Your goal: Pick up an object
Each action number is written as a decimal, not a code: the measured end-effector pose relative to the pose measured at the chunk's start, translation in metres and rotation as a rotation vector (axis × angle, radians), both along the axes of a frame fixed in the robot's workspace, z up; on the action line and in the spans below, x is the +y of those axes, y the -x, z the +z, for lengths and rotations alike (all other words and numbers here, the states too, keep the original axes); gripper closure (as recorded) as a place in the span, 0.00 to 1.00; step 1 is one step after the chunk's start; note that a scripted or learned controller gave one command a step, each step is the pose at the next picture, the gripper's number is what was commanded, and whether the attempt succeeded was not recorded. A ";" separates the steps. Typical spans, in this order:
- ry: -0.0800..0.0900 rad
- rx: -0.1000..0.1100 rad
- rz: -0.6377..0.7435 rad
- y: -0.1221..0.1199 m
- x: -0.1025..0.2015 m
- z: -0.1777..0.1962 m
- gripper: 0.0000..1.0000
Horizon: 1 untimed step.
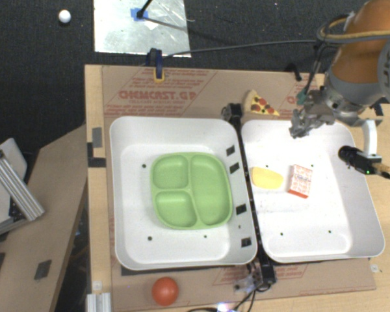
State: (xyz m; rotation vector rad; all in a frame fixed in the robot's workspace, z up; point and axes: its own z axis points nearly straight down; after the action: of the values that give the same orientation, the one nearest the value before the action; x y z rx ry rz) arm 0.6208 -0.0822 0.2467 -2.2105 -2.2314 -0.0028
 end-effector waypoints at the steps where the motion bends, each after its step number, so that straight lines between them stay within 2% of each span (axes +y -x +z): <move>1: -0.001 0.000 0.001 0.000 0.063 -0.004 1.00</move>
State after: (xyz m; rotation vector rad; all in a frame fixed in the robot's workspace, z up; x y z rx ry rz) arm 0.6211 -0.0187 0.2429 -2.2088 -2.2326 -0.0041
